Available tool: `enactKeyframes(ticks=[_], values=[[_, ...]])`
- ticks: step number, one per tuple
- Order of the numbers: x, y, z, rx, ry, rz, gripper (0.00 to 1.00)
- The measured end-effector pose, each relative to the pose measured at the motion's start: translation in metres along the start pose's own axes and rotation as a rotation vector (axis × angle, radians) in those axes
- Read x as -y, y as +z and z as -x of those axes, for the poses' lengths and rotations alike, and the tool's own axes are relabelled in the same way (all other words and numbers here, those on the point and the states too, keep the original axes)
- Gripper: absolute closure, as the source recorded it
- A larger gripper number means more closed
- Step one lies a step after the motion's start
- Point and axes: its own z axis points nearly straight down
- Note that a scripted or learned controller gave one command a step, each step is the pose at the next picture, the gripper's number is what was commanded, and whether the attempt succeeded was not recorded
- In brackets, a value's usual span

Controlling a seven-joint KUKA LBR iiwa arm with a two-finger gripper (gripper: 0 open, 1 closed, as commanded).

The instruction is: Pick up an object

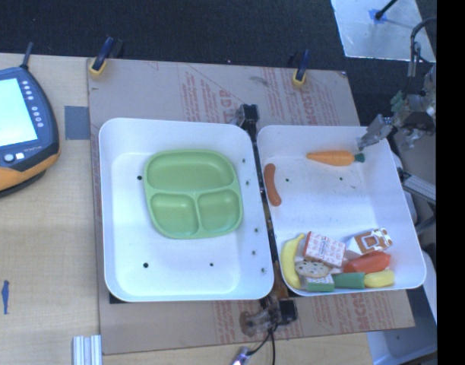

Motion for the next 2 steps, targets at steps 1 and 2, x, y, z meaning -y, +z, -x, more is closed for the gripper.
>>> enactKeyframes(ticks=[1,2], values=[[0.002,0.148,-0.100,-0.001,-0.001,-0.004,0.00],[-0.038,0.153,-0.101,-0.001,0.002,0.000,0.00]])
